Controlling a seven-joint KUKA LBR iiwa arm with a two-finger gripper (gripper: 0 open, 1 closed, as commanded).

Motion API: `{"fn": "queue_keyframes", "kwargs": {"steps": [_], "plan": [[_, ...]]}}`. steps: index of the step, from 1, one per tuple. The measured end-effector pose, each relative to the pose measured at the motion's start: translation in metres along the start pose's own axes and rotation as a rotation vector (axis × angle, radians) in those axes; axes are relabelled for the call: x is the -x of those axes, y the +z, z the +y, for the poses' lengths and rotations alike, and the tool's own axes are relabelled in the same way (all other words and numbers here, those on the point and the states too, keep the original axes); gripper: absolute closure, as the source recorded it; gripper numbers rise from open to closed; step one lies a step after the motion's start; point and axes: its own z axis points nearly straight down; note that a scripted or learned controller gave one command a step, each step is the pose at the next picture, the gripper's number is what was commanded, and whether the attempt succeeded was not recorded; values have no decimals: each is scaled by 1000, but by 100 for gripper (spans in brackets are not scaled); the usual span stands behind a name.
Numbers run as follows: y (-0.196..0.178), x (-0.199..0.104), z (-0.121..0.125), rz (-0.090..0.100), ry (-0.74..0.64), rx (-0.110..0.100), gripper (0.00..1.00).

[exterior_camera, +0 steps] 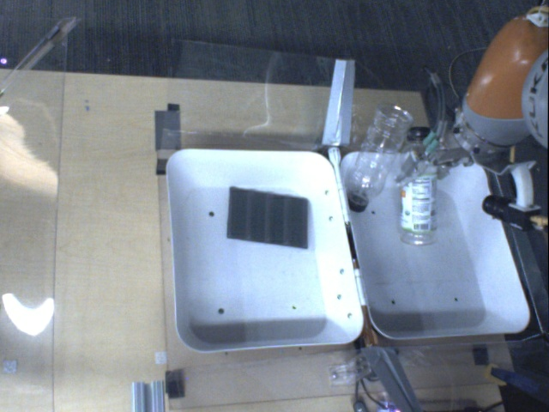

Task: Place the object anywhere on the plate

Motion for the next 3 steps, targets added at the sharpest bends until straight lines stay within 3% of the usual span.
{"fn": "queue_keyframes", "kwargs": {"steps": [1,2,3], "plan": [[-62,-90,-1,2,-159,1,100],[-94,-158,-23,2,-324,2,100],[-99,-241,3,3,-464,3,100]]}}
